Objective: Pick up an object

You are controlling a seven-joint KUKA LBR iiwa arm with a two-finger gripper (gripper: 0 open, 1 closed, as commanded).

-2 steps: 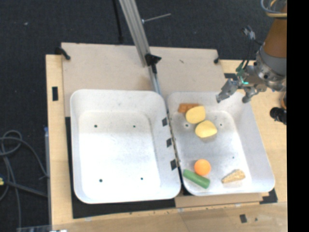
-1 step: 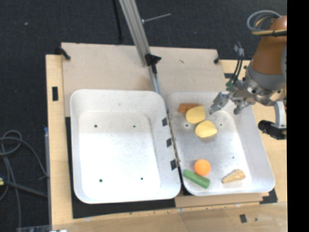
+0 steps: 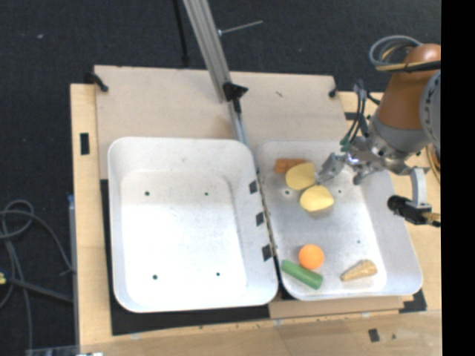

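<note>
Pincer (image 3: 343, 165) over right bin (image 3: 386, 221) (far edge), beside yellow pieces (image 3: 308, 186); finger spread unclear, grip unclear.

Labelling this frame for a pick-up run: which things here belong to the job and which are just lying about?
Job:
gripper
yellow pieces
orange ball
green stick
tan wedge
right bin

Lying about:
left bin
metal pole
cables

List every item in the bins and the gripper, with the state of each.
gripper: low over the right bin's upper part, beside the yellow pieces
pale yellow disc: lying flat
yellow lemon-like piece: resting against the disc
orange-brown piece: partly under the disc
orange ball: resting free
green cylinder: lying on its side
tan wedge: lying flat
</note>
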